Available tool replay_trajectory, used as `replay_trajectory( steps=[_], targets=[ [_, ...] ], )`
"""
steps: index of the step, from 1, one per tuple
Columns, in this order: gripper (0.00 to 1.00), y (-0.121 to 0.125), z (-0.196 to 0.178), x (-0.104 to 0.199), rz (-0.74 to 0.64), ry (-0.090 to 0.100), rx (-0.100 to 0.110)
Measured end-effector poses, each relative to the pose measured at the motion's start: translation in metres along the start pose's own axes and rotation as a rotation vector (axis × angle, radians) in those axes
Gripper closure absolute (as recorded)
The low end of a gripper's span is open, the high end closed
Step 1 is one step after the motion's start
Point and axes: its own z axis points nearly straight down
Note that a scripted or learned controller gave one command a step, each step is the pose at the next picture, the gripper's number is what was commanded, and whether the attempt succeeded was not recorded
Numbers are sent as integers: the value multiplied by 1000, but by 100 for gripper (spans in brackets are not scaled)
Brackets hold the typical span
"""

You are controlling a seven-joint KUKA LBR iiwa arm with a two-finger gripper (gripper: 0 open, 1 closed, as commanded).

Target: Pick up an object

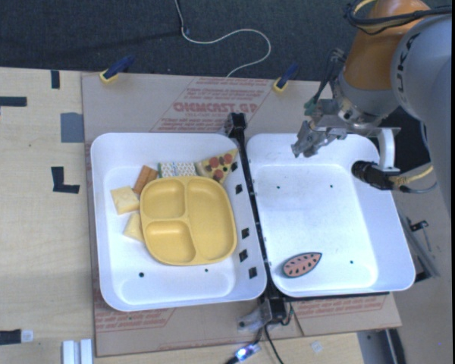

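Cardboard (212, 101) covers the counter (30, 203) under both white bins. Nearest the camera, in the right bin (326, 203), a small oval object (301, 264), pink-orange with dark marks, lies flat close to the near wall, a little left of the middle. In the left bin (114, 279) a yellow divided plate (188, 220) with three compartments rests on the floor. Pale cracker-like pieces (126, 200) lie touching its left side, and some small colourful items (216, 165) sit behind it by the far wall. Farther back, the tool (309, 144) hangs over the far left corner of the right bin, well apart from the oval object. It carries nothing; whether its fingers are open or closed I cannot tell. Beyond the bins, a thin white cable (227, 36) curls on the dark floor (76, 14).
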Motion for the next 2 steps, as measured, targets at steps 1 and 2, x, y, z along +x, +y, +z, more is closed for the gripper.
replay_trajectory(
  steps=[1,2],
  targets=[
    [100,-7,-7,-1,2,0,1],
    [100,-11,-6,4,1,-1,2]
  ],
)
